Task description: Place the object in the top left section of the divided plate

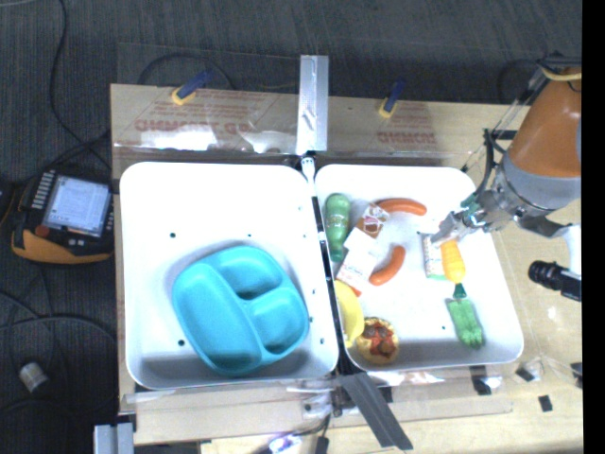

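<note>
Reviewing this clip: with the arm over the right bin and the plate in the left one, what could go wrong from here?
1. The gripper hovers by a tight cluster in the right bin; the orange item touches a pale packet, so it may nudge or grab the wrong one.
2. The blue divided plate sits skewed, so its top left section is easy to misjudge.

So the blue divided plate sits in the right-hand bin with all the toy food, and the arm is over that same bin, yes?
Not quite. The camera view shows the blue divided plate alone in the left bin. The toy food, such as the sausage, lies in the right bin, and the gripper is indeed over that right bin.
</note>
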Controlling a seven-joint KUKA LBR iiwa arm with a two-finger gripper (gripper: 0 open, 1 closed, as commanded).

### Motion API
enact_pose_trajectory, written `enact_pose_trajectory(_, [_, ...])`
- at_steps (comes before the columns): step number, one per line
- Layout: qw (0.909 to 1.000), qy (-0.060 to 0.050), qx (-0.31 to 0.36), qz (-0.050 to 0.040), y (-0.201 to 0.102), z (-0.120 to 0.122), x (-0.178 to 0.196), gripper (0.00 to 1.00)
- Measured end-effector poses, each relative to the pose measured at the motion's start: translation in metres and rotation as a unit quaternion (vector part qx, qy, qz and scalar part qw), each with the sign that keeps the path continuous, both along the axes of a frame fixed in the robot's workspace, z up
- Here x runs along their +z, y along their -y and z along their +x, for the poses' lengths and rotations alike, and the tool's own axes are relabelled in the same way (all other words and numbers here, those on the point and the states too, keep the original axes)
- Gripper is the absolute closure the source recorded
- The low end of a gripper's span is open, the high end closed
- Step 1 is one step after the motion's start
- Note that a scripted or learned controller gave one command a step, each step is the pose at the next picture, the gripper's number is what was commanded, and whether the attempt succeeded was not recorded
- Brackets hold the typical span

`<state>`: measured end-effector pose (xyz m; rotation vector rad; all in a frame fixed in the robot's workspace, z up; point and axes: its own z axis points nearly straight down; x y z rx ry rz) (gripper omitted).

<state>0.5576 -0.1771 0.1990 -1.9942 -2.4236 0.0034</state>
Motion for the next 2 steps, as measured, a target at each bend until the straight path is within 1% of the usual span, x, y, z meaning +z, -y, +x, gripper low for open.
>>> enact_pose_trajectory(1, [0.9898, 0.000, -0.142, -0.0022, 0.025, 0.017, 0.023, 1.00])
enact_pose_trajectory(2, [0.9719, 0.001, -0.236, -0.0013, -0.045, -0.024, -0.105, 1.00])
